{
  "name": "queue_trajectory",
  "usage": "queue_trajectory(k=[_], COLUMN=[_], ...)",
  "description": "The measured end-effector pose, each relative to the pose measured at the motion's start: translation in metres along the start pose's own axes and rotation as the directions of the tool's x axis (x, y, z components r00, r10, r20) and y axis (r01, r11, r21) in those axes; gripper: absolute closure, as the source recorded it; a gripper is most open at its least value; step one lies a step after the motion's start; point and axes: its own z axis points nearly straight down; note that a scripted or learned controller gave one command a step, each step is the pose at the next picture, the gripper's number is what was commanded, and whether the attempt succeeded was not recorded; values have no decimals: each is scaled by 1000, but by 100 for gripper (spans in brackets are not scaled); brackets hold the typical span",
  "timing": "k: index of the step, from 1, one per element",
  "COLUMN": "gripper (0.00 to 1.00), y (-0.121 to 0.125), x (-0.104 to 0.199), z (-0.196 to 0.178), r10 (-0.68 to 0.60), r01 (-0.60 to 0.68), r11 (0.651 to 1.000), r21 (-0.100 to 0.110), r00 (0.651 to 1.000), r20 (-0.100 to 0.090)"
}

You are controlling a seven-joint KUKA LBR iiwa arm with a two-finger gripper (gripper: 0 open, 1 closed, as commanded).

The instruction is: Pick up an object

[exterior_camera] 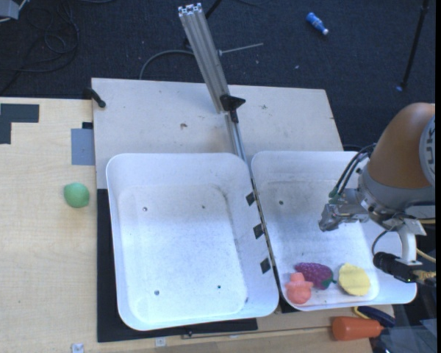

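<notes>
Toys lie at the near edge of the right bin (279,169): a purple grape bunch (314,273), an orange piece (299,288), a yellow piece (354,279). The hand (332,219) hovers above them, carrying nothing. This looks like the approach step; next it must descend onto one toy.

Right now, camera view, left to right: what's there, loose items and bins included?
Green ball → left bin → right bin → orange-pink toy → purple grapes toy → yellow toy.
</notes>
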Motion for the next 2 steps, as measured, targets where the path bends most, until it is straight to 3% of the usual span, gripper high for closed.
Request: queue_trajectory(k=[1, 2], gripper=[100, 100], y=[-8, -9], x=[-1, -1], z=[-56, -57], r10=[-1, -1], r01=[1, 1], r11=[1000, 1000], r21=[-5, 0], r00=[1000, 1000], r20=[1, 0])
